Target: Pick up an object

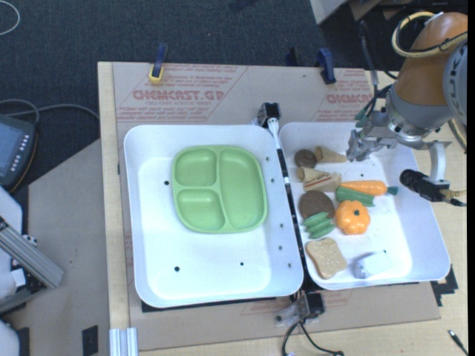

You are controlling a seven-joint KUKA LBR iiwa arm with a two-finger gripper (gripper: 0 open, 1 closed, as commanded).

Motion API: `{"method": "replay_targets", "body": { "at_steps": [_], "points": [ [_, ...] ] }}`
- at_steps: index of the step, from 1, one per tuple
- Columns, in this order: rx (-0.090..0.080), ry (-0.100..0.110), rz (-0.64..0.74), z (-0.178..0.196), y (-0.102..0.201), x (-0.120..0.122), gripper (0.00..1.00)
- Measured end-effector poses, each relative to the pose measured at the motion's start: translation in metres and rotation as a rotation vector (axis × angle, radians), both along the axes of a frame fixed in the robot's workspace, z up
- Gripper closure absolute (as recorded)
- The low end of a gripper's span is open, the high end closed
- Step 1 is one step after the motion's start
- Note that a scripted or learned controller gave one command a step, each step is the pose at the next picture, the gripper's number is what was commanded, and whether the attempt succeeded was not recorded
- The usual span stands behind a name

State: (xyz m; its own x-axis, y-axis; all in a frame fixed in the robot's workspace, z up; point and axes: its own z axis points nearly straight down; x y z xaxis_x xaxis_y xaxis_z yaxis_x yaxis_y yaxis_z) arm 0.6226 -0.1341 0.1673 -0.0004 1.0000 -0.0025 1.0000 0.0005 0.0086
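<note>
The right bin (423, 232) holds several toy foods: a carrot (363, 189), an orange pumpkin (352, 217), a sandwich wedge (320, 179), a brown cookie (305, 157), a brown patty (316, 202), green beans (320, 224), a bread slice (326, 257) and a small grey-blue piece (362, 266). My gripper (359, 151) hangs over the bin's far part, just above and to the right of the sandwich wedge and behind the carrot. Nothing shows between its fingers.
The left bin (148, 258) holds a green divided plate (220, 188). A black clamp (269, 114) sits at the far end of the ridge between the bins. A black cylinder (421, 185) on the arm juts over the right bin's right side.
</note>
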Motion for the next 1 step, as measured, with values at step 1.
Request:
{"method": "replay_targets", "body": {
  "at_steps": [1],
  "points": [
    [0.0, 0.0, 0.0, 0.0545, -0.0002, 0.0017, 1.0]
  ]
}}
